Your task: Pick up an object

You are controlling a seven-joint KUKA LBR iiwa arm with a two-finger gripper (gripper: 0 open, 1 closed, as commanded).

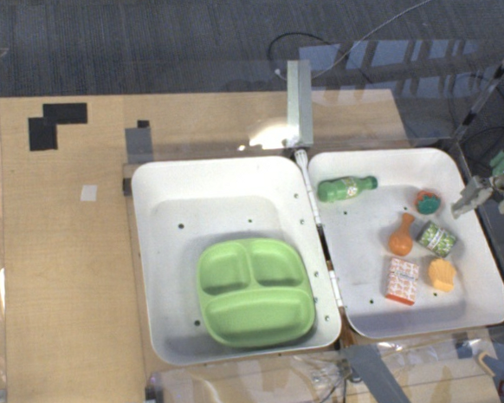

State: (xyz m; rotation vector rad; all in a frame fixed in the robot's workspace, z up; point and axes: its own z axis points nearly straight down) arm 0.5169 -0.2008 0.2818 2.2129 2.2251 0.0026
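Two shallow white bins stand side by side on the wooden bench (67,280). The left bin (160,190) takes the centre of the frame and the right bin (468,301) fills the centre right.

In the lower half of the left bin lies a green divided plate (255,292) with three compartments, two small ones toward the top of the frame and one long one toward the bottom.

The right bin holds the small objects. A green bottle (346,188) lies on its side in the upper left part of this bin, near the wall between the bins. Toward the right side there is a small round item, red with green (427,201). Below it, near the middle of the bin, lies an orange pear-shaped toy (401,236), and just beside it on the right is a small green and white can (436,239), tilted. Lower in the bin a red and white carton (402,281) lies flat, and to its right is a yellow-orange toy (443,274).

The gripper (471,198) shows at the right edge of the frame, over the upper right rim of the right bin, close to the red and green item but apart from it. How wide it stands I cannot tell, because it is small and partly blurred here. No object is seen in it.
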